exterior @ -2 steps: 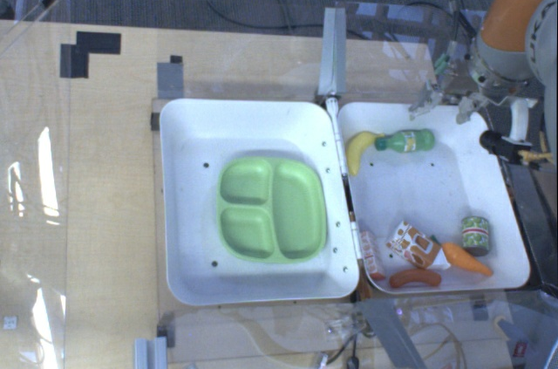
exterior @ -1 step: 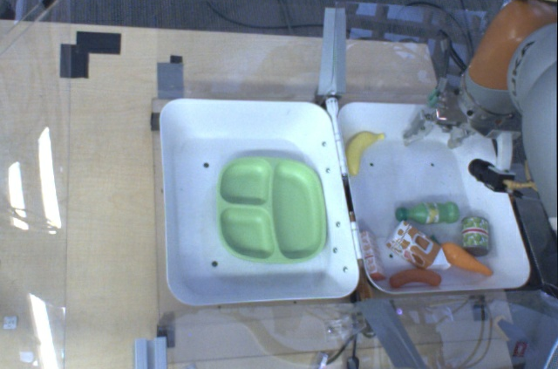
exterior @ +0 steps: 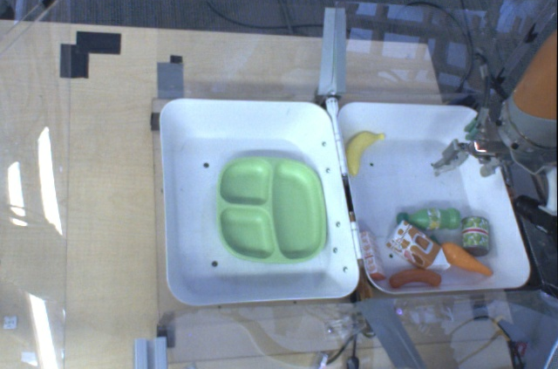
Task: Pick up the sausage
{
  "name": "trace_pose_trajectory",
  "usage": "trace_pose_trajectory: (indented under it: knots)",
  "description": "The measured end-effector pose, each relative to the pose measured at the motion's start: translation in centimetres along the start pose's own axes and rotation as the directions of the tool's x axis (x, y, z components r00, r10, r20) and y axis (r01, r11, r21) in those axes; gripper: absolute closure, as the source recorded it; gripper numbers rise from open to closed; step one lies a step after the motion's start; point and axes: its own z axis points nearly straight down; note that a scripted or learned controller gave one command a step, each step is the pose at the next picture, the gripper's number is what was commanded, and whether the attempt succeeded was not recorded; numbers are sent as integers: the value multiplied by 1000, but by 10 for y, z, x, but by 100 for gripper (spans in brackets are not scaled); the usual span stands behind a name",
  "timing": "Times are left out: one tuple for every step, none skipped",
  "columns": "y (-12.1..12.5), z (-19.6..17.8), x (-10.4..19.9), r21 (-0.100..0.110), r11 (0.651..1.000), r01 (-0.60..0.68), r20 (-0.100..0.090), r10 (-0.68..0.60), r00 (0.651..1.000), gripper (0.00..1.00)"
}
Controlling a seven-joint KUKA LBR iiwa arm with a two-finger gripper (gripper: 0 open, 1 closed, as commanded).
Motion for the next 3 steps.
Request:
trace_pose_trajectory:
  knots:
    - [-73,43,0,-15,985,172,4,-172,985,0]
    - [-55,76,53,-4,999,39,-2,-39,999,0]
    - [-76,16,9,2,994,-111,0,111,994,0]
